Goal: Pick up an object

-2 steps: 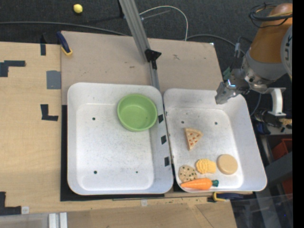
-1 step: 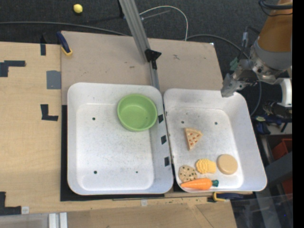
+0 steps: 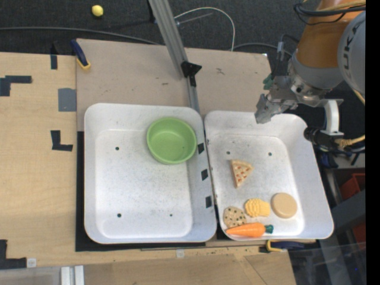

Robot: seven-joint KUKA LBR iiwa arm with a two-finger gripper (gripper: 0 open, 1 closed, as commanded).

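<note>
In the right bin (image 3: 309,159) lie a pizza slice (image 3: 240,173), a chocolate-chip cookie (image 3: 234,216), a yellow corn piece (image 3: 257,207), a tan round biscuit (image 3: 284,205) and an orange carrot (image 3: 247,230) along the front wall. A green bowl (image 3: 171,140) sits at the back right of the left bin (image 3: 107,177). My gripper (image 3: 264,115) hangs over the back rim of the right bin, well behind the pizza slice and apart from every object. Nothing shows between its fingers.
A slanted metal pole (image 3: 172,34) rises from the bench behind the bins. A yellow clamp (image 3: 81,55) sits at the back left, and a small yellow ball (image 3: 97,10) lies on the dark floor beyond. Cables hang by the arm at the right.
</note>
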